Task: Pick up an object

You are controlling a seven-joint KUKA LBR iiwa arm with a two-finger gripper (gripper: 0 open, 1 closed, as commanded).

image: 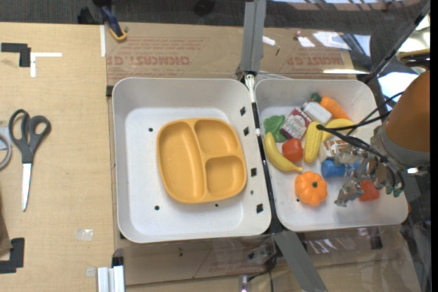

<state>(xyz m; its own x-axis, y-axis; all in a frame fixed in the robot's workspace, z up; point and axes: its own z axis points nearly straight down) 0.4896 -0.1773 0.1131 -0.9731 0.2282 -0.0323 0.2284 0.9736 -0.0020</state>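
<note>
Pumpkin, small and orange, sits at the right bin's near edge, just left of our gripper. Whether its fingers are spread or clenched, we cannot tell. Farther back lie the banana and corn.

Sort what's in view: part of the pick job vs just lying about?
Job:
gripper
right bin
pumpkin
banana
corn cob
carrot
tomato

Lying about:
scissors
yellow divided plate in left bin
</note>
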